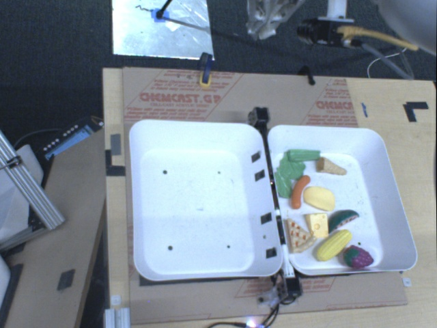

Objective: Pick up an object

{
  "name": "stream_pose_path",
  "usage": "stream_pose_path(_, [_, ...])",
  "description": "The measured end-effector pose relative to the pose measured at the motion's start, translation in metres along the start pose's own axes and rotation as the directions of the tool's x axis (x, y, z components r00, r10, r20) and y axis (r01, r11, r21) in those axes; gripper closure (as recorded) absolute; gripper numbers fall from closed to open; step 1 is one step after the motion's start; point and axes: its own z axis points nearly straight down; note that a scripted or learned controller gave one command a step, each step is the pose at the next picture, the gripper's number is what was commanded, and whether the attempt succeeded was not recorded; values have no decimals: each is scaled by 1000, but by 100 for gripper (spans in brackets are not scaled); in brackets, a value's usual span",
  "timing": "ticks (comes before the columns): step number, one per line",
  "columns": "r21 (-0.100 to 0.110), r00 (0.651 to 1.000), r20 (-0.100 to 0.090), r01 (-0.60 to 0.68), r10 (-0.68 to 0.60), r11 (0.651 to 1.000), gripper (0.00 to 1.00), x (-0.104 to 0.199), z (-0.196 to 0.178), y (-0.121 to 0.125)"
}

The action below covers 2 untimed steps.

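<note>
The right bin holds several toy foods. Among them are green pieces, a brown wedge, an orange carrot, a pale yellow lump, a cheese cube, a pizza slice, a watermelon slice, a yellow corn cob and a purple fruit. My gripper hangs at the top of the camera view. It is well beyond the bench's far edge and far from both bins, and nothing shows in it.
The left bin lies beside the right one, with a black hinge strip between them. A yellow clamp sits at the bench's far edge. A shiny sheet lies on the floor beyond. Cables run at top right.
</note>
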Motion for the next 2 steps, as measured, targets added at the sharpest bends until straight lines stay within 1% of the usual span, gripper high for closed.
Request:
stream_pose_path(1, [-1,1000,-5,16,-16,1000,100,66,-18,-50])
stream_pose_path(2, [1,1000,-4,15,-15,1000,100,87,-26,-126])
